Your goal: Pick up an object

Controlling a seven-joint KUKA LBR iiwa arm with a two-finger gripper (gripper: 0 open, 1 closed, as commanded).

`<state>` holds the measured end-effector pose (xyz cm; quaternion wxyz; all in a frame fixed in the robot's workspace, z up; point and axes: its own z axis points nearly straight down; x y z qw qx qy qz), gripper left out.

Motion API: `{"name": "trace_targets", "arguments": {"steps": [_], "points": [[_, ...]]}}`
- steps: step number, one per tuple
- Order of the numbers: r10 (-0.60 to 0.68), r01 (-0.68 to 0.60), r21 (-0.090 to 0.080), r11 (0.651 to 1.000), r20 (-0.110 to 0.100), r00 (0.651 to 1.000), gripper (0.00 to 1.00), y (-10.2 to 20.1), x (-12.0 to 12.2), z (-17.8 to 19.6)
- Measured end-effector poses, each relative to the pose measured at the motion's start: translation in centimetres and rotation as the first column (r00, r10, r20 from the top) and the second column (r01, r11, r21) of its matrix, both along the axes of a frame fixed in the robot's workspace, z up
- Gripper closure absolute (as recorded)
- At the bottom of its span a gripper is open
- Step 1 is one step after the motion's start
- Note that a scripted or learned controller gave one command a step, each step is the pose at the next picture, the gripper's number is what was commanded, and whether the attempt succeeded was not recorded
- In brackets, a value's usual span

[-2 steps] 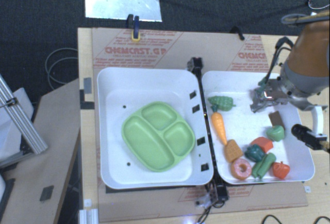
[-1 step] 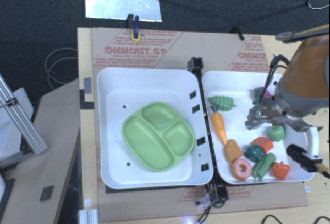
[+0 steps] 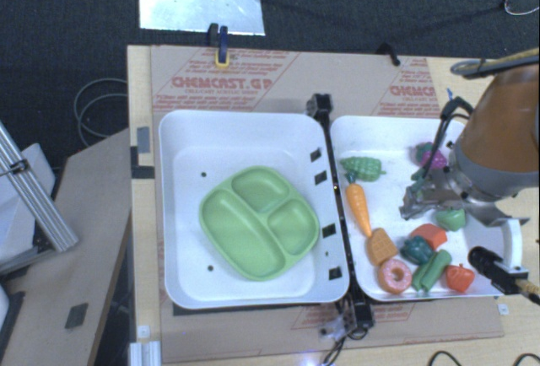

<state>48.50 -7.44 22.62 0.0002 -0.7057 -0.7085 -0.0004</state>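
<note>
The right bin (image 3: 384, 141) holds several toy foods. A green leafy piece (image 3: 361, 166) and an orange carrot (image 3: 359, 208) lie near its left wall. At the front are a tan bread piece (image 3: 381, 244), a pink donut (image 3: 394, 275), a green cucumber (image 3: 430, 269), a teal piece (image 3: 416, 250), a red-orange piece (image 3: 431, 233) and a red pepper (image 3: 460, 277). A purple item (image 3: 433, 158) sits at the back right. My gripper (image 3: 423, 202) hangs low over the bin's right half, just left of a light green piece (image 3: 452, 219) and above the red-orange piece.
The left bin (image 3: 194, 145) holds a green divided plate (image 3: 258, 223). A black divider (image 3: 331, 187) with clips runs between the bins. The arm's grey body and orange band (image 3: 502, 132) cover the right bin's far right side. A cardboard sheet (image 3: 278, 78) lies under both bins.
</note>
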Motion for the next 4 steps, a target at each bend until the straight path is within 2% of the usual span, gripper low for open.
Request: {"name": "trace_targets", "arguments": {"steps": [1,3,4], "points": [[0.002,-0.002,-0.001,1.000,0.002,1.000,1.00,1.0,1.0,0.7],[-0.001,0.001,0.000,1.000,0.001,1.000,1.00,0.8,0.5,0.8],[-0.002,0.002,0.000,1.000,0.000,1.000,1.00,1.0,0.1,-1.1]]}}
